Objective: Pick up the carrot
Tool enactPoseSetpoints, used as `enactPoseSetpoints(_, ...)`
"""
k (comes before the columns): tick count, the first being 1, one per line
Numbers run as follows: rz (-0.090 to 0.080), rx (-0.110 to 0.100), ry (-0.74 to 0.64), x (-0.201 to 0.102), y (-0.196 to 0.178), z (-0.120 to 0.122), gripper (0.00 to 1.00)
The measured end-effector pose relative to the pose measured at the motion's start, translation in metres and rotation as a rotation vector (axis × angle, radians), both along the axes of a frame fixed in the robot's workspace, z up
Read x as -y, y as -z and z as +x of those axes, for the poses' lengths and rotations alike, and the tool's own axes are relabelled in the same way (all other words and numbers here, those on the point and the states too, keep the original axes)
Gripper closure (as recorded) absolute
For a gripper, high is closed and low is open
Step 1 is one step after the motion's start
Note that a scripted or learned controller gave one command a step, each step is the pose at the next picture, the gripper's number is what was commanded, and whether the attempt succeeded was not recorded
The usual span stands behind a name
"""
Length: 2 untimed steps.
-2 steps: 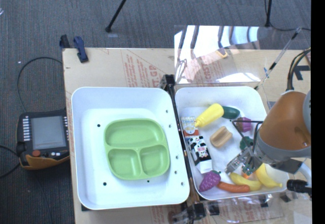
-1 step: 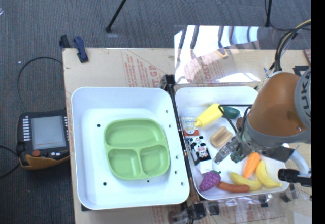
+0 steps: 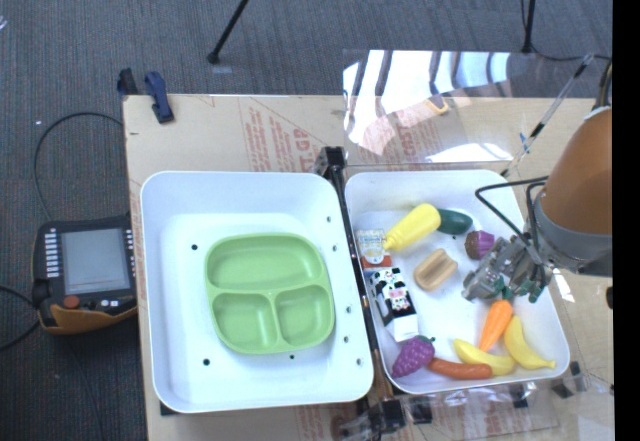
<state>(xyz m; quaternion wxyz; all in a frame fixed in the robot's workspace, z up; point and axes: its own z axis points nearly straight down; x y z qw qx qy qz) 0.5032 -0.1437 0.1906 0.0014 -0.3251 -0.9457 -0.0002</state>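
The carrot point(image 3: 494, 325) is a short orange cone lying in the right bin point(image 3: 367, 191) near its front right. It points toward the bin's front, with its thick end up toward the gripper. My gripper point(image 3: 504, 285) hangs right over that thick end, at the tip of the grey arm with its orange band point(image 3: 590, 174). The fingertips are lost in the grey metal of the hand, and I see nothing held between them.
Around the carrot lie two yellow bananas point(image 3: 524, 344), a red-orange stick point(image 3: 458, 368), purple grapes point(image 3: 413, 356), a milk carton point(image 3: 393, 300), a bun point(image 3: 435, 269), a corn cob point(image 3: 413, 226) and a purple piece point(image 3: 479, 244). The left bin holds a green divided plate point(image 3: 270, 291).
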Motion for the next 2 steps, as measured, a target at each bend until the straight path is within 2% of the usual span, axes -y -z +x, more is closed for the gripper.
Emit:
enactPoseSetpoints(1,0.002,-0.006,0.185,-0.003,0.018,-0.005,1.00)
enactPoseSetpoints(2,0.000,-0.005,0.344,-0.037,-0.014,-0.018,1.00)
